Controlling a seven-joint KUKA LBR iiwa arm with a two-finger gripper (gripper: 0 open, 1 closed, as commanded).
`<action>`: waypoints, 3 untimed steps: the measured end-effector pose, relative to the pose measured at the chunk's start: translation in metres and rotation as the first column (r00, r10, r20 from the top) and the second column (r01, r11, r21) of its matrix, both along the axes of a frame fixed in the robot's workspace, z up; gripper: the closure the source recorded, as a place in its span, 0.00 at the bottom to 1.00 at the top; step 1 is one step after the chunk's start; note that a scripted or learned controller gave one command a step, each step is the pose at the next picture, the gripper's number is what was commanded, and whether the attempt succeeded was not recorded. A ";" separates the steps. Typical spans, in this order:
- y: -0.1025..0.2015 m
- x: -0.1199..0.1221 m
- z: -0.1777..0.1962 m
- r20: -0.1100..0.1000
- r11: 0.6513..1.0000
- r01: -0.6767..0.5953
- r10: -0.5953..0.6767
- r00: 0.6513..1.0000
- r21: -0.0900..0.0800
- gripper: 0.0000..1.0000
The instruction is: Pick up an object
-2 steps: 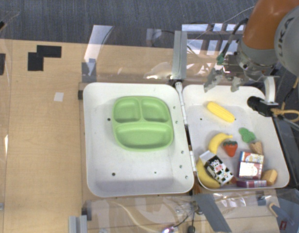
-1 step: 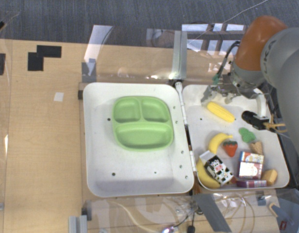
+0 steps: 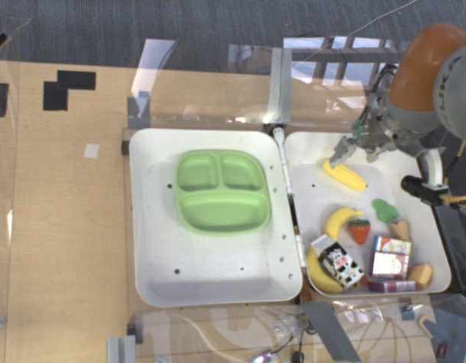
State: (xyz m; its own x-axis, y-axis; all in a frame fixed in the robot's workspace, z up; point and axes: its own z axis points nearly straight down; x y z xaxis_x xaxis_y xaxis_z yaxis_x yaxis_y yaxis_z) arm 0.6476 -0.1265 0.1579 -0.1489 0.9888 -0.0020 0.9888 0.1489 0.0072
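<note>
Claw [image 3: 352, 147] hung spread apart and empty over the right bin [image 3: 309, 153], just above the toy corn cob [image 3: 344, 175] lying near the bin's back. Cob looked like light, stiff, smooth plastic, probably slippery; best pinched across its narrow middle, fingers straddling the long axis.
</note>
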 end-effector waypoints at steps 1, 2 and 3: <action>0.018 0.018 -0.030 -0.001 0.998 0.069 -0.069 0.998 0.002 0.00; 0.013 0.006 -0.069 0.003 0.999 0.039 -0.039 0.999 0.001 0.00; 0.001 0.024 -0.070 0.001 0.944 0.329 -0.329 0.944 0.003 0.00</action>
